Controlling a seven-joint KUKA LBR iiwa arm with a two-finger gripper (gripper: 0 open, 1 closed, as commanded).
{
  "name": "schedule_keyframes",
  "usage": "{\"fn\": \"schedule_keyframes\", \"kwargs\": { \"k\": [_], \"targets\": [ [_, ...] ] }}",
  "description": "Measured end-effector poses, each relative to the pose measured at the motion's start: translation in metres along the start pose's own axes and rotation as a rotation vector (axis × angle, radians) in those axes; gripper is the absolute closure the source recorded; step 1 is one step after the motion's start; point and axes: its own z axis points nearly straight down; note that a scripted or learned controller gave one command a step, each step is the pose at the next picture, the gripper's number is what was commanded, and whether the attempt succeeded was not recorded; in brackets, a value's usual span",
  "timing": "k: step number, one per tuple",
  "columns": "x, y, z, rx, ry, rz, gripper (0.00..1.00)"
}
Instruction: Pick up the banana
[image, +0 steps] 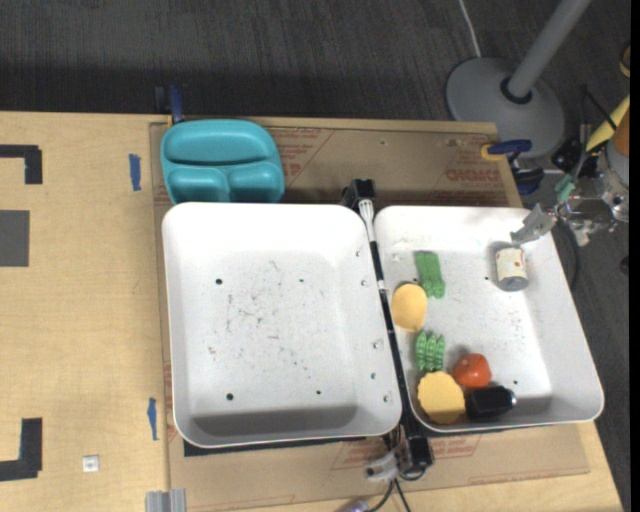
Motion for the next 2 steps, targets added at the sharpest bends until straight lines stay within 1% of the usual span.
{"fn": "schedule_keyframes", "kwargs": {
  "k": [1,2],
  "targets": [
    [0.067,-0.036,0.115,0.0,0.0,-0.065,0.0],
    [0.122,-0.108,0.123,-0.001,0.001,-0.115,0.0]
  ]
}}
